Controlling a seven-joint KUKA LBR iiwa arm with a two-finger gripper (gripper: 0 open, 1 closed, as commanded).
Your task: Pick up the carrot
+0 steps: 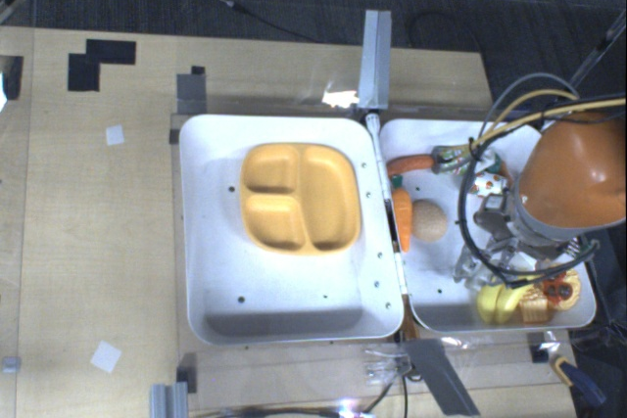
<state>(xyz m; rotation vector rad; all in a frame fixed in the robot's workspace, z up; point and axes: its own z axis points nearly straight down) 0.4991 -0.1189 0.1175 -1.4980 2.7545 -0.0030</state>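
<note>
Arm (573,176) over right bin (431,308) hides claw, grip state unclear; carrot (402,215) by left wall

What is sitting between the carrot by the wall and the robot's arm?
A round tan potato-like ball sits between the carrot and the arm, seen in the camera view.

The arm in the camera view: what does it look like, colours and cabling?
The arm shows a large rounded orange band over a grey metal wrist. Black and yellow cables loop around it, and further wires and small fittings hang near the end effector beneath.
</note>
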